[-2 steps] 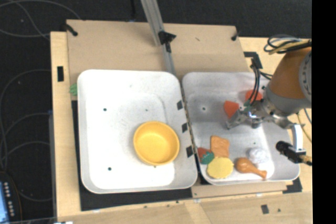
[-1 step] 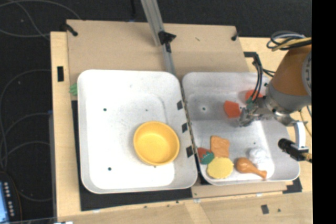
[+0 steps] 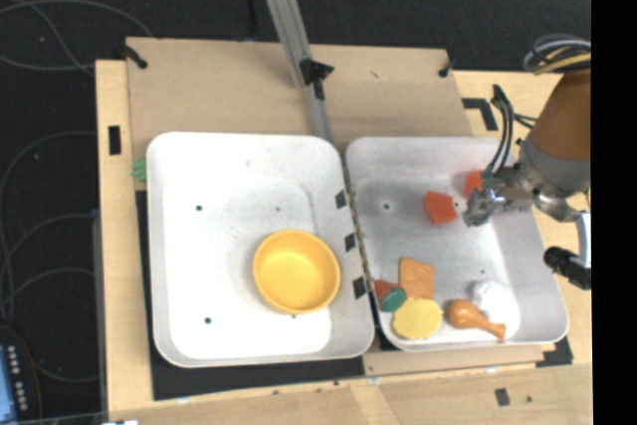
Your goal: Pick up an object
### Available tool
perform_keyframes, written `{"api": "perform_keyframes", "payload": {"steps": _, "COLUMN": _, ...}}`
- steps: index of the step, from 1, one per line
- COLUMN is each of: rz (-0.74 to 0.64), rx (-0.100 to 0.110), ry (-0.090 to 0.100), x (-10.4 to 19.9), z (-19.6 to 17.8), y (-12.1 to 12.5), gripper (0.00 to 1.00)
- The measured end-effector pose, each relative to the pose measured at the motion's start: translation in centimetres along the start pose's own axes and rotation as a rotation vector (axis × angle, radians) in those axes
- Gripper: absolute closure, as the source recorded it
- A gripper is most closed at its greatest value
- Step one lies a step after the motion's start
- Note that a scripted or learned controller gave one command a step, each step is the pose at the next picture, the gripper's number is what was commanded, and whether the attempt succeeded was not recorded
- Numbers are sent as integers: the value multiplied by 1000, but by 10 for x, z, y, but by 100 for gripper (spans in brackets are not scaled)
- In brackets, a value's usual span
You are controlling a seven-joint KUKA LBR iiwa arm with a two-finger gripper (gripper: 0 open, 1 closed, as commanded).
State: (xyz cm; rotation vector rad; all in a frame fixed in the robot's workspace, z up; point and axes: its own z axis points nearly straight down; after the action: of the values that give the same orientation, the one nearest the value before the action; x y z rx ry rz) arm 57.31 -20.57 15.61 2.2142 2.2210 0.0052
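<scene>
My gripper [image 3: 480, 211] hangs low over the right bin [image 3: 398, 164], toward its right side. A red block [image 3: 439, 207] lies just left of the gripper, a small gap apart. Another small red piece [image 3: 473, 182] sits just above and behind the gripper. Along the bin's front lie an orange flat piece [image 3: 417, 277], a yellow round piece [image 3: 417, 318], a green and red small item [image 3: 389, 296], an orange drumstick-shaped toy [image 3: 472, 317] and a white object [image 3: 488, 294]. I see nothing between the fingers.
The left bin [image 3: 199, 174] holds a yellow bowl [image 3: 296, 271] near its front right. A metal pole [image 3: 284, 5] slants up from between the bins at the back. The arm's orange band [image 3: 567, 119] is at the right edge.
</scene>
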Motion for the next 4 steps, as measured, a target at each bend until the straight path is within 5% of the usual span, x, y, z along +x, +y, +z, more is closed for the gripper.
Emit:
{"api": "perform_keyframes", "payload": {"steps": 2, "rz": -2, "rx": -1, "ry": -1, "x": 2, "z": -108, "y": 7, "gripper": 100}}
{"api": "perform_keyframes", "payload": {"steps": 4, "rz": -3, "rx": 5, "ry": 1, "x": 96, "z": -92, "y": 11, "gripper": 100}}
